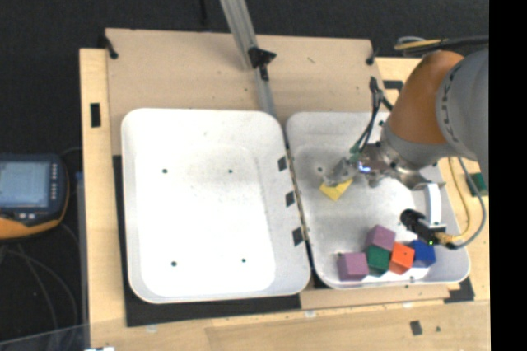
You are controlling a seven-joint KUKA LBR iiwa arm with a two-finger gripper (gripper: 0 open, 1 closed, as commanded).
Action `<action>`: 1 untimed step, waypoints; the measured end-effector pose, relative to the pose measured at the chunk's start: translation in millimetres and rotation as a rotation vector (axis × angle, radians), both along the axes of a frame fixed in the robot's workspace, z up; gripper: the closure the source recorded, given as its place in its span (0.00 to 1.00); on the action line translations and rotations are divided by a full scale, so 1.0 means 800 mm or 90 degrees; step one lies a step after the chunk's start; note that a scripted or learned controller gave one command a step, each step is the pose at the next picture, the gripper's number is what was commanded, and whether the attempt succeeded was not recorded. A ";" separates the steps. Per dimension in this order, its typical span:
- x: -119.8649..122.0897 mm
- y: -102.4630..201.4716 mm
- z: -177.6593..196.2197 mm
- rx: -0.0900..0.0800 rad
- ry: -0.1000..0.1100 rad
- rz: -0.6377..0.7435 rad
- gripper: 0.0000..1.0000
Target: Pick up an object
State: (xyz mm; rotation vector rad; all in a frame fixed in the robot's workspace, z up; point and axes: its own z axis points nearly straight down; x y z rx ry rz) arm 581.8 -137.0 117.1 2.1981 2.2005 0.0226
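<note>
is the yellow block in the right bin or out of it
In: the yellow block lies on the right bin's floor, by the gripper.

A handheld screen device [30,197] lies left of the bench [206,61].

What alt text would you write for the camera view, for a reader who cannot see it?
A grey robot arm with an orange band reaches from the right into the right shallow white bin, its claw just above a small yellow wedge block. Purple, green, orange and blue blocks cluster at that bin's near edge; the left white bin sits beside it.
</note>
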 end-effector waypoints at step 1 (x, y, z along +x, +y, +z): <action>0.016 0.007 -0.001 0.004 -0.003 -0.003 0.00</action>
